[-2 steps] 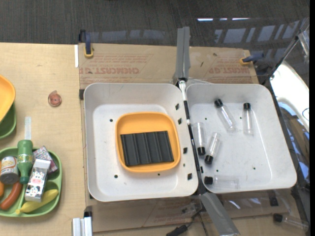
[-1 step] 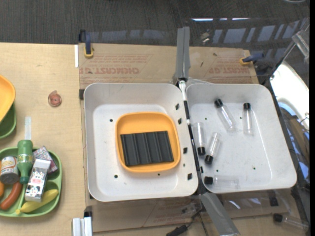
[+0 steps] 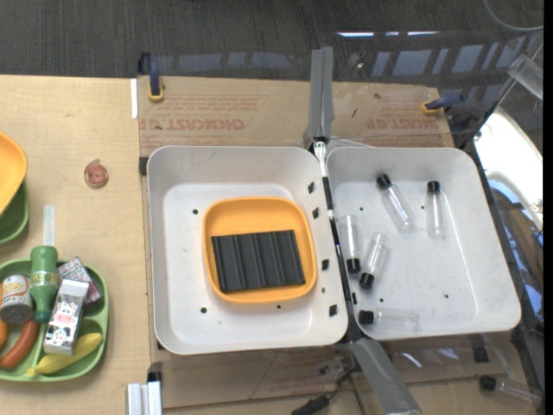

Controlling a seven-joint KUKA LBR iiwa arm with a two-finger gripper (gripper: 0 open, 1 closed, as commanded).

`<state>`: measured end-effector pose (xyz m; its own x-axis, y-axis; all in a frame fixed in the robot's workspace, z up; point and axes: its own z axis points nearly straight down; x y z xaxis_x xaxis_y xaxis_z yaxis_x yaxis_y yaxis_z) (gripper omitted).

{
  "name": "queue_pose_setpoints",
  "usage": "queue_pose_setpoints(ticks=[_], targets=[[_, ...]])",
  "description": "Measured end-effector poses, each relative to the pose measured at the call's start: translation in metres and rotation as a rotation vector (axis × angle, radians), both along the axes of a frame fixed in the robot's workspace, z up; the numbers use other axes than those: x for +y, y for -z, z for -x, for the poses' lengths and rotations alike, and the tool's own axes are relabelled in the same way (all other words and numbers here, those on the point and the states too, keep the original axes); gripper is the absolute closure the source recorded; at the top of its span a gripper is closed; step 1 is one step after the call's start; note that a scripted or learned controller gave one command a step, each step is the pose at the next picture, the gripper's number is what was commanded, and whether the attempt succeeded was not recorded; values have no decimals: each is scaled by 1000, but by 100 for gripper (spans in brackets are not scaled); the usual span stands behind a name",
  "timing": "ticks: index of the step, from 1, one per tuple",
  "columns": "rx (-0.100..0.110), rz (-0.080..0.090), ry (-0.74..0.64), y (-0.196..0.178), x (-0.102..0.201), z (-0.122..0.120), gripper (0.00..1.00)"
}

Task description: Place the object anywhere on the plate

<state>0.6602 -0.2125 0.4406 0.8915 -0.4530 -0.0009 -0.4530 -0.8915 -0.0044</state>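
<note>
An orange plate (image 3: 257,208) lies in the middle of the left white bin (image 3: 175,258). A black ridged rectangular slab (image 3: 259,260) rests flat on the plate and covers most of its floor. In the right white bin (image 3: 484,266) lie several clear tubes with black caps: one (image 3: 393,199) near the back, one (image 3: 435,207) to its right, one (image 3: 373,260) in the middle, one (image 3: 349,243) by the left wall, and one (image 3: 390,321) along the front wall.
Both bins sit on brown cardboard (image 3: 233,115). To the left, a wooden table holds a green tray (image 3: 86,344) of toy food, a green bottle (image 3: 43,279) and an orange bowl (image 3: 9,175). Metal framing stands at the far right.
</note>
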Motion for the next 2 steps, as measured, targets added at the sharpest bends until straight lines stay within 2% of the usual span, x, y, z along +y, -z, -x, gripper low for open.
queue_pose_setpoints(ticks=[1,2], targets=[[-1,-1,-213,0,-7,0,100],[-3,-2,-273,0,-7,0,100]])
